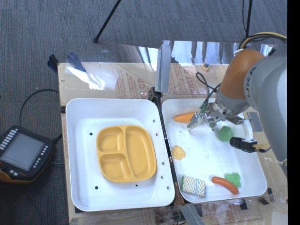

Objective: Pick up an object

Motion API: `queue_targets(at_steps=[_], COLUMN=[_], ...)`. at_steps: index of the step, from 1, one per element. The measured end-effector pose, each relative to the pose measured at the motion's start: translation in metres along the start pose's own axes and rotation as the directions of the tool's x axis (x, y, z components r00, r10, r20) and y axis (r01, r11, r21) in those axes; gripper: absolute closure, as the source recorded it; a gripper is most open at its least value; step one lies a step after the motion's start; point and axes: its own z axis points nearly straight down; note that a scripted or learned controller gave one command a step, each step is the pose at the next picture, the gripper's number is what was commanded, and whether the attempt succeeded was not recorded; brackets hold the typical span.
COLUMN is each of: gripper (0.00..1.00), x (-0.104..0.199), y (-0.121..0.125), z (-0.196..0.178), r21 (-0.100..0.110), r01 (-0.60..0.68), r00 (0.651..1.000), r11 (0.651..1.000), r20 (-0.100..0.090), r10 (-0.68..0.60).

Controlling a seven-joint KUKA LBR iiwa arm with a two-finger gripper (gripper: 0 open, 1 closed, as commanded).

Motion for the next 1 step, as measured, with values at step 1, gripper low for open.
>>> queue_targets(at_steps=[1], gripper=[0.00], x=[0.0561], y=[0.0056], z=[-0.0004], r21=[0.001], r01=[0.101], r00=[0.995], r11=[0.995], r20=[-0.001], r10=[-0.101])
